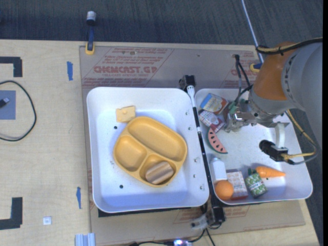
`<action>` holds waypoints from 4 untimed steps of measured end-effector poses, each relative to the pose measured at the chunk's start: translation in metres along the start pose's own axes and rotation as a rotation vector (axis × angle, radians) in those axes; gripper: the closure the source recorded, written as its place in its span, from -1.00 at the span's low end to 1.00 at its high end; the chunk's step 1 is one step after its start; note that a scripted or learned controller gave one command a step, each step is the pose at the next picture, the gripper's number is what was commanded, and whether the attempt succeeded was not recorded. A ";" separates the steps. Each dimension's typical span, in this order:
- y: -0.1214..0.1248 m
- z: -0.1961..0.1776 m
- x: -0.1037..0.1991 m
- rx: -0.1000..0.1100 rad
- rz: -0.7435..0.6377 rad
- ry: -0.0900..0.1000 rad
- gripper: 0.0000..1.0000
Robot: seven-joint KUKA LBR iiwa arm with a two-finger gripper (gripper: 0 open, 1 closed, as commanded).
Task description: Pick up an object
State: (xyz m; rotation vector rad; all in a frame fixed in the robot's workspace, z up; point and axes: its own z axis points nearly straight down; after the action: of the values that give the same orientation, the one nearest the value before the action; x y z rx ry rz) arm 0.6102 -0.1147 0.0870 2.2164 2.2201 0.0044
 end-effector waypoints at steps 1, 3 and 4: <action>-0.014 -0.073 -0.070 0.002 0.002 -0.001 1.00; -0.001 0.001 -0.039 0.003 0.000 0.000 -1.00; -0.085 0.001 -0.003 0.004 0.002 0.002 -1.00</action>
State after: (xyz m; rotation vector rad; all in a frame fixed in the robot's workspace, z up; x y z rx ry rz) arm 0.5256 -0.1174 0.0860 2.2222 2.2210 0.0018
